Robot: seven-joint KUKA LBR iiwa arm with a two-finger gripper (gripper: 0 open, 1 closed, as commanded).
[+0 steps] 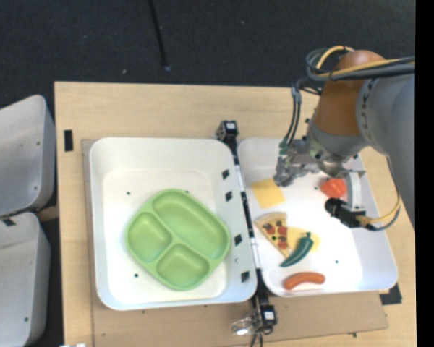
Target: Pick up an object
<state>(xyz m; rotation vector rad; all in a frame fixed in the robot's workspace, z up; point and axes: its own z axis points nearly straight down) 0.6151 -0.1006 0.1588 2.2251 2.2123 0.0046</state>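
Item: fingers (283, 177), state could not be told, hung in the right bin (372, 266) just above the cheese slice (267, 193); good practice judged: descend squarely, straddling its edges.

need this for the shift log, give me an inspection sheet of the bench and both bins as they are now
surface: wooden bench bearing two shallow white bins side by side, left bin and right bin
job's things: in the right bin, a yellow cheese slice, a pizza slice, a green pepper, a sausage and a red piece
clutter: green divided plate in the left bin
grippers: gripper low in the right bin, just above the cheese slice; nothing seen between its fingers
cables: yellow and dark cables looped on the arm; a black cable on the floor
surroundings: dark floor; pale panels at left
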